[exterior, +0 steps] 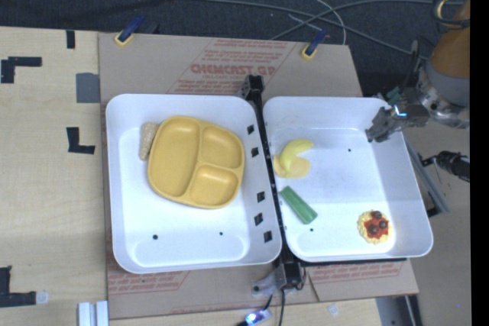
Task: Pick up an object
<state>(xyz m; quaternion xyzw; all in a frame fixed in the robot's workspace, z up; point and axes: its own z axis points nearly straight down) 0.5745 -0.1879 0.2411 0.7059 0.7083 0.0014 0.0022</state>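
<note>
A dark floor lies behind the bench. In the left bin (126, 164) sits a yellow tray (195, 162). The right bin (412, 187) holds a banana (293, 158), a green stick (298, 204) and a small pizza (374, 226). The gripper (380, 130) hovers over the right bin's far right rim; whether it is clenched, I cannot tell. Best centre over one piece, well apart from the walls, before descending.

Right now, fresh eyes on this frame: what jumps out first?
The big yellow divided plate in the left bin, with a tan, bread-like piece tucked at its left edge. In the right bin, three small items lie apart: a yellow piece near the left wall, a green stick below it, and a small pizza-like toy at the lower right. The gripper hangs over that bin's upper right rim.
</note>
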